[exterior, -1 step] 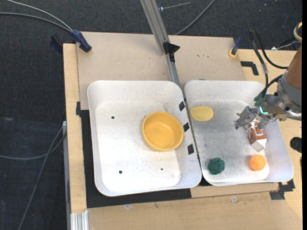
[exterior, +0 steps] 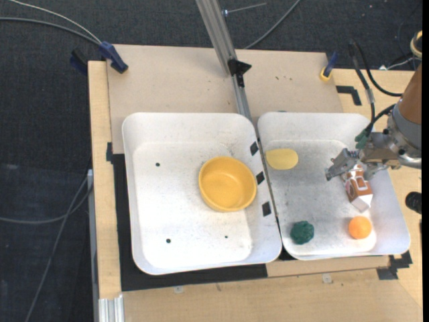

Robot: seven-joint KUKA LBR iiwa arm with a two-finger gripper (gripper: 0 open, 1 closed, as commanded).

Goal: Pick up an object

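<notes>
While I scan from the left, the left bin [exterior: 144, 180] carries a yellow bowl [exterior: 227, 183] sitting upright toward its right side, well apart from anything I would go for now. Across the divide, the right bin [exterior: 315, 129] has a flat yellow piece [exterior: 281, 158] near its upper left corner, a green lump [exterior: 301, 231] by the front wall, and an orange ball [exterior: 360, 227] toward the front right. Between those and the arm lies a small carton [exterior: 359, 188], red and white, tilted on its side. My gripper [exterior: 350, 166] hangs right at the carton's upper end, coming in from the right, which I judge makes the carton the thing to be picked. Its fingers look splayed on either side of that end, but I can't tell whether they are pinching it or merely resting near it. I judge the grasp unproven: the carton lies on the bin floor, not lifted.
</notes>
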